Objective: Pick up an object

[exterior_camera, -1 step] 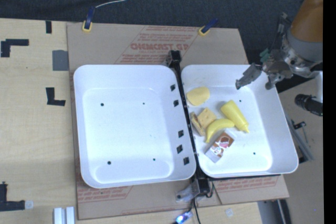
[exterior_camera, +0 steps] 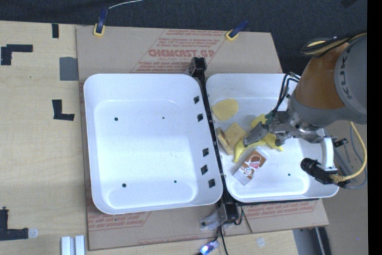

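Camera view: the grey arm [exterior_camera: 334,89] with the orange band enters from the right and reaches over the right shallow white plastic bin [exterior_camera: 298,188]. The pincer [exterior_camera: 258,135] sits low over the middle of this bin, directly above a bright yellow curved object [exterior_camera: 262,123] that resembles a banana. Its dark fingers appear to straddle that object, but whether they are released or clenched cannot be told at this resolution.

Contents of the right bin:
- A pale yellow round flat disc [exterior_camera: 225,108] lies near the upper left corner, close to the divider.
- A tan wedge-shaped block [exterior_camera: 231,137] lies below the disc, just beside the yellow curved object.
- A small white and brown rectangular packet with a red print [exterior_camera: 249,166] lies tilted toward the lower edge, near the pincer.

The left shallow white plastic bin [exterior_camera: 95,128] adjoins the right bin along a black hinge-like strip [exterior_camera: 206,128]. Both bins rest on a brown cardboard sheet [exterior_camera: 173,51] laid on the light wooden table [exterior_camera: 36,146]. Yellow and blue clamps [exterior_camera: 99,27] hold the sheet's upper corners.
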Controlling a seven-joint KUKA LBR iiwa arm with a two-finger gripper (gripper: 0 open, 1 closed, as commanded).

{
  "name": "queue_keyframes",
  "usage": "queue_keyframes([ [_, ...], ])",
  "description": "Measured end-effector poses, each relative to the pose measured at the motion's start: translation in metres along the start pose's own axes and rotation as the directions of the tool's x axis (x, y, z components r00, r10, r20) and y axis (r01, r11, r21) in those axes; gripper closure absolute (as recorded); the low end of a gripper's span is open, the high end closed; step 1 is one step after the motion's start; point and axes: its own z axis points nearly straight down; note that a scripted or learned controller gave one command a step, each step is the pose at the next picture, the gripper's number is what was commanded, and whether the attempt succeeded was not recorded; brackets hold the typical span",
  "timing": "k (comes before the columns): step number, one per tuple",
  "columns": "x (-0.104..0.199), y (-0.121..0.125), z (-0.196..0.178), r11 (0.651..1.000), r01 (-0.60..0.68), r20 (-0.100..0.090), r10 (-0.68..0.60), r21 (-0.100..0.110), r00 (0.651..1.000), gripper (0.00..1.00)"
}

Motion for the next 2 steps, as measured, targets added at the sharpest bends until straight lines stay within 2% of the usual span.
queue_keyframes([
  [1, 0.041, -0.016, 0.042, 1.000, 0.001, 0.009, 0.000, -0.016, 1.000, 0.00],
  [2, 0.040, -0.015, 0.030, 1.000, 0.000, 0.006, 0.000, -0.016, 1.000, 1.00],
])
